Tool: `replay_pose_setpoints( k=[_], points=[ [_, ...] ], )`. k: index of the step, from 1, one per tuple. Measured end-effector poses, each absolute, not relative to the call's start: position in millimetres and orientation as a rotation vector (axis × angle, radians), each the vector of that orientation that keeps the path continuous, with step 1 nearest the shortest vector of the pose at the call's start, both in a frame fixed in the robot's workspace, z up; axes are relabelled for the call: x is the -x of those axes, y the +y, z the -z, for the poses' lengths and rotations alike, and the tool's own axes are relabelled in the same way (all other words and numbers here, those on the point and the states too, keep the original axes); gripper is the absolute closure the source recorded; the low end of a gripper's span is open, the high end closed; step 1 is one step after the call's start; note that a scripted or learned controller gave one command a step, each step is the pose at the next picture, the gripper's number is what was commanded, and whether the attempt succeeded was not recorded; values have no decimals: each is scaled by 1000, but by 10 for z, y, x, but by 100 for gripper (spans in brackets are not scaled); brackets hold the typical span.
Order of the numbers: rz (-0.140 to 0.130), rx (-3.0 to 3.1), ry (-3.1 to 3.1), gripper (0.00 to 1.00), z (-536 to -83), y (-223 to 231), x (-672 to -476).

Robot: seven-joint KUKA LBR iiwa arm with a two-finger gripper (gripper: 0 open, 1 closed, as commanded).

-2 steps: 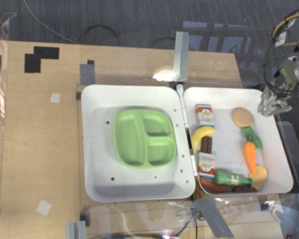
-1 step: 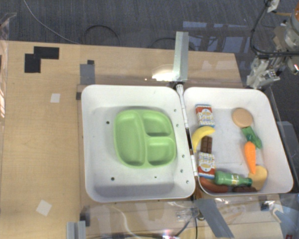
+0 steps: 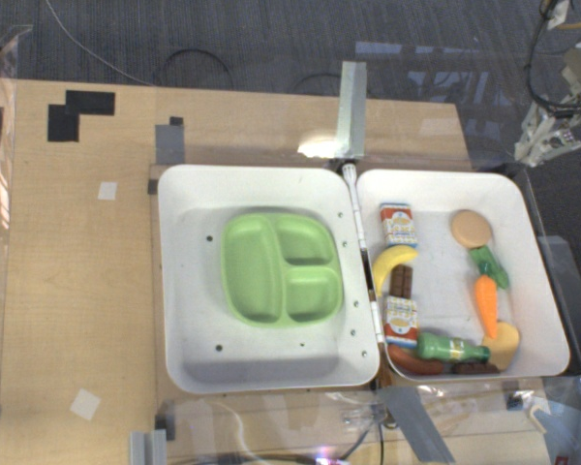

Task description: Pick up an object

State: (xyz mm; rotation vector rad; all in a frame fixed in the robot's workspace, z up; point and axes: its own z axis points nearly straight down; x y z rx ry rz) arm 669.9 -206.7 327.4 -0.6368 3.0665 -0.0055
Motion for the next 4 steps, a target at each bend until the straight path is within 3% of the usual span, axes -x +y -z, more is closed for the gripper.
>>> replay_pose_setpoints(
  k=[1,2,3,4],
  points=[
    [-3,398,3103,100,-3355,-799,-6713],
    [3,714,3050,100,-2837,-1220,-6701],
    [9,1009,2962,100,-3145,-1890,-6702],
    [14,1009,2948,100,-3295,-1853,-6732]
  ],
)
